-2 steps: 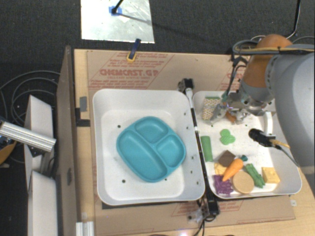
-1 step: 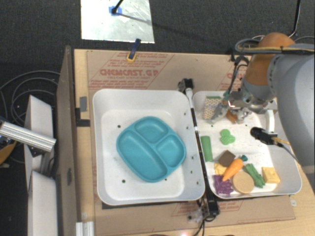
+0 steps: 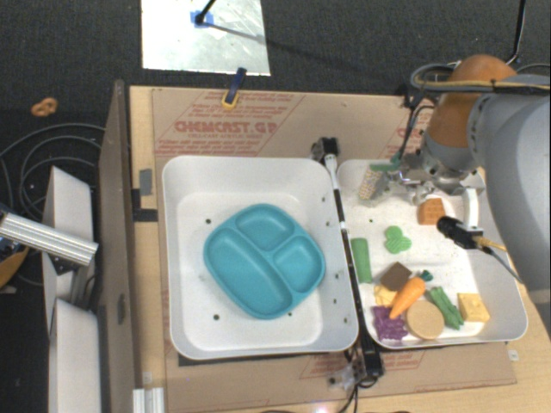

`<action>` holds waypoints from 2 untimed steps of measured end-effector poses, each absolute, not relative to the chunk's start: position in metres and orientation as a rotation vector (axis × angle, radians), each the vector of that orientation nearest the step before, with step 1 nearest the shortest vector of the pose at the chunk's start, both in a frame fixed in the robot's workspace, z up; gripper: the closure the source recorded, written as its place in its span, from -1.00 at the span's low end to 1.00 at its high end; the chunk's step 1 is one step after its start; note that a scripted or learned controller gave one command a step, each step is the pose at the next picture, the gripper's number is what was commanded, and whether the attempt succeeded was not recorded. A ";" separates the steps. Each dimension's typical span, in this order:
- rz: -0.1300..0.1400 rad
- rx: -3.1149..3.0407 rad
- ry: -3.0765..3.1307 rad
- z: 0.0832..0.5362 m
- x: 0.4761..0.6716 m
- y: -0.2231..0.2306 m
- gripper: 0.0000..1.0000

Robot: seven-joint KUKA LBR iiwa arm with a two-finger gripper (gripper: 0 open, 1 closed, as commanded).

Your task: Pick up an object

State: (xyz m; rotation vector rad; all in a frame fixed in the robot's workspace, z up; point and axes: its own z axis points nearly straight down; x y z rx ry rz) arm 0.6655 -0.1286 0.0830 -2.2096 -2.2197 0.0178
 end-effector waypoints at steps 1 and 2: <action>0.003 -2.219 -2.219 0.084 0.608 -0.113 -1.00; 0.002 -2.221 -2.221 0.084 0.587 -0.124 -1.00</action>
